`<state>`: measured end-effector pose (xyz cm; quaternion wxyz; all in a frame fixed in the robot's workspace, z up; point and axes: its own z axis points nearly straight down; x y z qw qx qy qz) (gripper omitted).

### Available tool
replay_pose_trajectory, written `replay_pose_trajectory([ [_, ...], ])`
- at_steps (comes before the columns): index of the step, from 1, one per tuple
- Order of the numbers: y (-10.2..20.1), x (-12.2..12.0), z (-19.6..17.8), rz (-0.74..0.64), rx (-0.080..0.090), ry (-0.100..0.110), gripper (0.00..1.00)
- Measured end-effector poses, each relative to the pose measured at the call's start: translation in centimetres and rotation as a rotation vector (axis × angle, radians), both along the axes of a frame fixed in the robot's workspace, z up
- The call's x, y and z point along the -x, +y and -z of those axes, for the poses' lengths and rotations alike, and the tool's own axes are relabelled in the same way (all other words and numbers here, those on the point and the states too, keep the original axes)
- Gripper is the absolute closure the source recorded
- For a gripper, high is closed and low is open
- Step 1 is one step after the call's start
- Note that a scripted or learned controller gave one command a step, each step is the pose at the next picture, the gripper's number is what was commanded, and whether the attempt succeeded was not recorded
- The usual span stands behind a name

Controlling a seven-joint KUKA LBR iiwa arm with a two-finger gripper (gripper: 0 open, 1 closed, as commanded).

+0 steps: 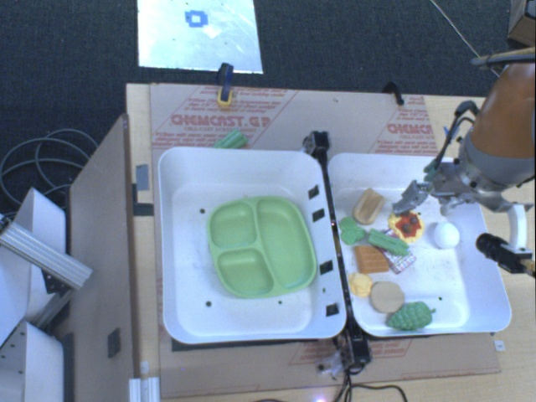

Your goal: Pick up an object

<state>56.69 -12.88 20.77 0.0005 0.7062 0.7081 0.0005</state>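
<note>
Counter (100,224): pale, carrying two shallow white bins side by side on a printed cardboard sheet (276,115).

Left white bin (180,182): held one light green three-compartment plastic tray (260,246), lying flat near the middle.

Right white bin (486,308): held a cluster of toy food items toward its left half. Tan bread-shaped piece (368,206) uppermost; below it a small green leafy piece (351,231) and a green pod-shaped piece (387,241), the two touching. Red and yellow round piece (407,224) just beside the pod. Orange rectangular cracker-like piece (369,259) beneath, with a small patterned wrapper (403,262) at its right edge. Yellow lumpy piece (361,285) and round tan cookie-like disc (387,296) lower, touching. Bumpy green broccoli-like piece (409,316) nearest the front wall. White ball (445,235) apart from the cluster, to the right.

Tool (412,198): grey, two-fingered, reached in from the right, above the red and yellow piece and beside the bread-shaped piece. Nothing seen between the fingers; open or closed state impossible to tell.
</note>
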Motion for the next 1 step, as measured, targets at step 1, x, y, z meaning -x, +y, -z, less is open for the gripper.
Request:
replay_pose_trajectory([
  [1, -6.12, -2.48, 12.79, 0.007, 0.001, -0.002, 0.00],
])
